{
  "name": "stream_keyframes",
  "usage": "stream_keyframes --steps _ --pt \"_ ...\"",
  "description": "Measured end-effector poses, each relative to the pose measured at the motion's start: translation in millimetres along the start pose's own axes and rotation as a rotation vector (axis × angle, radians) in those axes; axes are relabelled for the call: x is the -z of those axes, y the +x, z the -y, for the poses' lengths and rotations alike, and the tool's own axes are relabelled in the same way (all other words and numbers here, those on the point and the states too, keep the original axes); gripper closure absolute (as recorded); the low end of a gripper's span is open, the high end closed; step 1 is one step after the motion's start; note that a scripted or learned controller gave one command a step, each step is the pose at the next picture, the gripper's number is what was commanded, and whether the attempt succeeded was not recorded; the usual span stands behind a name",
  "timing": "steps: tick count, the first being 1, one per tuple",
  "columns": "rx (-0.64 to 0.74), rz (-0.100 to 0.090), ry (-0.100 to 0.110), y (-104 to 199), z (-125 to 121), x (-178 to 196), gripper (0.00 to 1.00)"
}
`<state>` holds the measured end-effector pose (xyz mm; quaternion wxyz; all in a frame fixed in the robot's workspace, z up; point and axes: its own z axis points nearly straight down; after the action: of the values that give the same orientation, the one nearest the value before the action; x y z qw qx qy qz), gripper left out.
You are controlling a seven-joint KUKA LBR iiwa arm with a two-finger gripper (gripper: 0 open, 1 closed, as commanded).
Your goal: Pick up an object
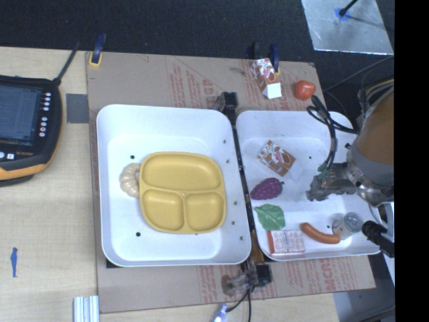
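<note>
Tabletop [47, 247]: pale wood, with a brown cardboard sheet [167, 79] beneath both bins.
Pendant [27, 126]: orange-edged, dark screen, at the left edge.
Blue clamp [98, 48]: on the cardboard's far left corner.
Floor [167, 9]: dark, beyond the tabletop.

my arm [377, 139]: cut off at right edge | pale item [129, 178]: half hidden behind yellow tray [181, 192] | carton [287, 242] print: unreadable

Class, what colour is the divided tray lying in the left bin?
The divided tray is yellow, plain and unpatterned, shown best in the camera view.
</note>
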<state>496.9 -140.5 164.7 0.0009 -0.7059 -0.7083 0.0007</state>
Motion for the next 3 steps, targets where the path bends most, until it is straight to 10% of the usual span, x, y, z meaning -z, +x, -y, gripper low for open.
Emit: stream_keyframes --steps 1,2,3 --pt "0.001 -0.001 0.0 51.9 -67.8 27.1 1.0" --pt "0.001 0.0 0.001 51.3 -67.6 27.1 0.0" --pt "0.001 0.001 0.0 45.6 -115.9 -59.8 0.0"
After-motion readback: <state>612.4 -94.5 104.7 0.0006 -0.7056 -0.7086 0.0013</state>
